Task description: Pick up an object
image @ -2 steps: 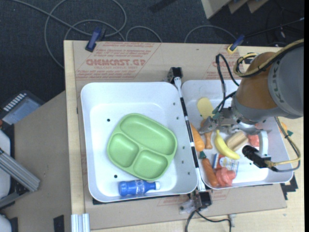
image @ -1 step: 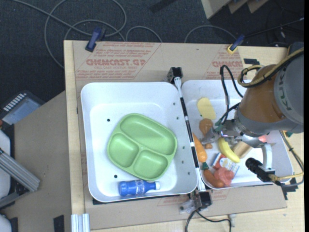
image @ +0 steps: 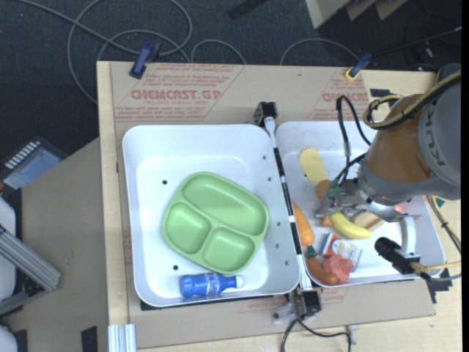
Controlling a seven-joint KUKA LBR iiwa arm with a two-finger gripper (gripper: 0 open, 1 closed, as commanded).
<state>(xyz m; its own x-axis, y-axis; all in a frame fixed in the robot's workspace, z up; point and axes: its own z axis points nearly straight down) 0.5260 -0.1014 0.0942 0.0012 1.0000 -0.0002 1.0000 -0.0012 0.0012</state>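
yellow banana [image: 350,227] just beside gripper [image: 335,199], right bin [image: 432,246]

On the brown board [image: 183,94] under the bins, in the upper part of the frame, red printed letters read about "CHEMCAST G.P", with smaller red lines below that are too small to read. The same red print stands again at the upper right of the board, partly hidden. The blue bottle [image: 209,284] has a label, but it is unreadable.
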